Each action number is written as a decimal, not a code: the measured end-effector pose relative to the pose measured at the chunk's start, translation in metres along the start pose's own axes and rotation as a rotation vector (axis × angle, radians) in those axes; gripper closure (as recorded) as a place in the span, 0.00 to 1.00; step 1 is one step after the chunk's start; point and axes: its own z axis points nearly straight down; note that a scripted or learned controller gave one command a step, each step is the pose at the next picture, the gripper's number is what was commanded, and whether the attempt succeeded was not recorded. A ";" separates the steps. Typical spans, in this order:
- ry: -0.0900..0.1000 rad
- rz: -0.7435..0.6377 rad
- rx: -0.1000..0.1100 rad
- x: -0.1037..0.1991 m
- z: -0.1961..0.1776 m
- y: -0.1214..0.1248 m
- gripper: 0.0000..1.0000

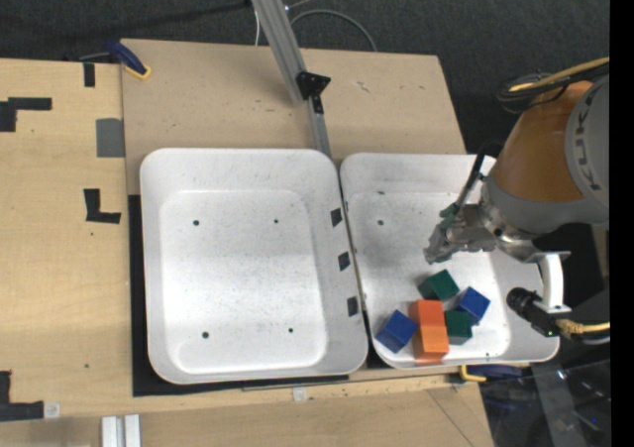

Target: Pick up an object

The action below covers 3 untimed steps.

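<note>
While the claw (443, 245) hangs over the right bin (396, 177) just above the green block (439, 285), grip state impossible to tell, come straight down on that block, clear of the orange (431, 326) and blue (474, 303) neighbours.

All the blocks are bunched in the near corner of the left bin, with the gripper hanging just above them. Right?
Not quite: the camera view shows the blocks bunched in the near corner of the right bin, not the left one. The gripper does hang just above them.
</note>
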 end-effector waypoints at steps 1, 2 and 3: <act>-0.001 0.000 -0.002 -0.009 -0.047 0.002 1.00; 0.000 0.000 -0.001 -0.009 -0.084 0.003 1.00; 0.001 -0.004 0.005 0.041 -0.065 0.019 1.00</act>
